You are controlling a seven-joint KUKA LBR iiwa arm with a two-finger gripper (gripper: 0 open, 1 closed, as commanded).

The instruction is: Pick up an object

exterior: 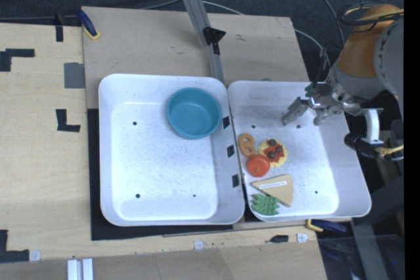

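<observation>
Camera view showed my tool [307, 111] hanging over the upper part of the right bin [341, 203], its two fingers spread apart with nothing between them. The things I could take lay in a cluster toward six o'clock of the tool, well apart from it: a small pretzel-shaped piece [246, 143], a round piece with dark berries [273, 151] just beside it at three o'clock, a red tomato-like ball [258, 166] below those, a tan wedge [276, 189] like a sandwich, and a green leafy piece [265, 204] at the bin's near edge. They looked to me like toy food, so I judged them light, stiff and somewhat slick, unlikely to break. The ball would likely roll out of a pinch; the wedge offered flat sides and seemed the surest hold, taken across its narrow width. The blue bowl [193, 113] sat in the left bin [131, 206] at about nine o'clock of the tool; its thin rim was the only place to pinch it.
</observation>
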